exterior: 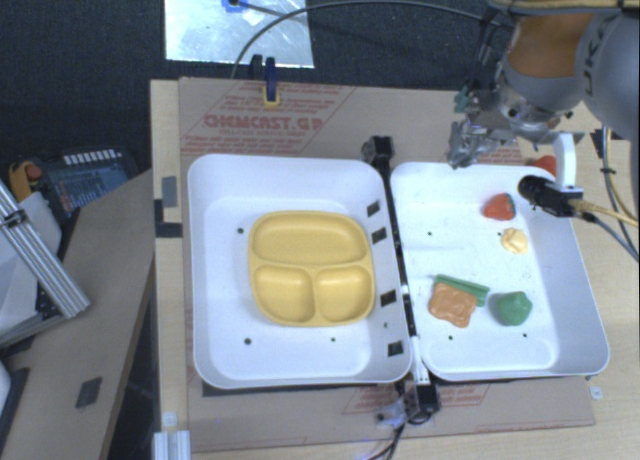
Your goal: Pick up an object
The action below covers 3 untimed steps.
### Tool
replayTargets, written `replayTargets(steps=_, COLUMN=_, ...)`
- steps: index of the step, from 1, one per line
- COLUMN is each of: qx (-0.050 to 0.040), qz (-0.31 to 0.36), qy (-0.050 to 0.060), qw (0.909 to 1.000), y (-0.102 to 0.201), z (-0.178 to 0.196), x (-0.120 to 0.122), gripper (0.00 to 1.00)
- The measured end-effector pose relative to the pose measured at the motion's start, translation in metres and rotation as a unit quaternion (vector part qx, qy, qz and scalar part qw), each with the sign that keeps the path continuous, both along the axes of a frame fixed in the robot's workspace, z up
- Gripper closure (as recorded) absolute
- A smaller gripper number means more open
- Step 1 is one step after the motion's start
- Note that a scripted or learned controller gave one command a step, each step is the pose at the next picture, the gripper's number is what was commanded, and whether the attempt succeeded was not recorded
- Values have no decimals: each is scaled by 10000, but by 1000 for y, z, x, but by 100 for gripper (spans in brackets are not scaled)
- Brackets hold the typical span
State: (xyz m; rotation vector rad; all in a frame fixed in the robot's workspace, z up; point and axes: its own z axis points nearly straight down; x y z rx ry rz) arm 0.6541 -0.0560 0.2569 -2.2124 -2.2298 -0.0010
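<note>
Gripper (466, 155) hangs over the far rim of the right bin (575, 343); finger opening cannot be judged at this size. Nothing visibly held. Candidates lie in that bin: red piece (499, 208), cream piece (514, 240), orange piece (452, 304), green piece (513, 308). The red one is nearest and isolated; a centred, vertical descent looks best.

The arm (570, 18) hangs its tool (465, 153) low, pointing downward.
</note>
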Motion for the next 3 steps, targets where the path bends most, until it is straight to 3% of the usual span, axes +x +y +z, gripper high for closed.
replayTargets(steps=3, qx=1, qz=1, qy=11, qw=10000, y=123, z=-29, x=-66, gripper=100)
